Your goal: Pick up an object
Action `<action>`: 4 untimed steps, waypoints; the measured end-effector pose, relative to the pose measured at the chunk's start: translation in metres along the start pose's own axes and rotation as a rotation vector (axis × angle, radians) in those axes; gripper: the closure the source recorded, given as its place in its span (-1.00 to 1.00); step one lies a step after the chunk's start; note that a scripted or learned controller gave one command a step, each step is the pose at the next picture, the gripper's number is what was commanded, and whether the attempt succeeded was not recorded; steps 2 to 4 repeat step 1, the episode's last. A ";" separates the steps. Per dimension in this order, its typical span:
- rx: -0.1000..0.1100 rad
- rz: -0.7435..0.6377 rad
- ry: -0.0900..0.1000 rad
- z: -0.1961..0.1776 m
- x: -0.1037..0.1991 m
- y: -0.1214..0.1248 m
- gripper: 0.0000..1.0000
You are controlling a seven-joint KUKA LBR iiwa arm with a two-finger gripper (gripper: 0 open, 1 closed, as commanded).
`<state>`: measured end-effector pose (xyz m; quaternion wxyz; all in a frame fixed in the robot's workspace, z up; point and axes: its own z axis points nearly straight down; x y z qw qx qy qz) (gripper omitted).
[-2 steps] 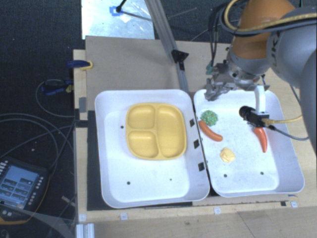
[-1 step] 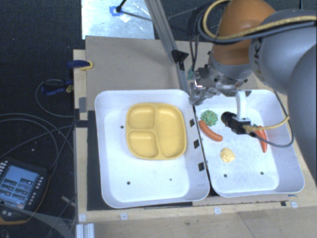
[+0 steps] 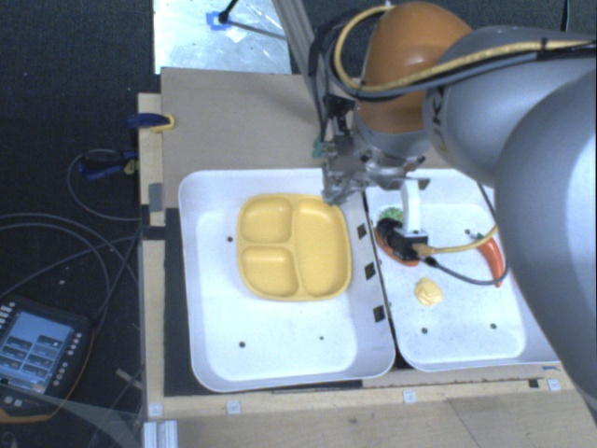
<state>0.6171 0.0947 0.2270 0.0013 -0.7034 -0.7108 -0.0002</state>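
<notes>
A yellow plastic plate (image 3: 293,247) with three compartments lay flat in the left white bin (image 3: 215,334), toward that bin's upper right, its rounded-square outline turned slightly so that its two small compartments faced left and its single long compartment ran along its right side, roughly from the far edge toward the near one. The grey arm with the orange band (image 3: 410,59) reached in from the right and hung over the divide between the two bins, and the gripper (image 3: 338,190) sat just above the plate's upper right corner; whether it touched the rim or how it was set could not be told. In the right white bin (image 3: 466,348) lay a small pale yellow lump (image 3: 428,293), an orange carrot-shaped piece (image 3: 492,254) pointing down and right, and a green-topped red item (image 3: 395,234) beside the dark cable. Both bins rested on the brown tabletop (image 3: 233,119).
</notes>
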 end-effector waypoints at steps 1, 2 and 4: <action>-0.002 0.007 -0.001 -0.001 -0.003 0.001 -1.00; -0.002 0.007 -0.001 -0.001 -0.003 0.001 -1.00; -0.002 0.007 -0.001 -0.001 -0.003 0.001 -1.00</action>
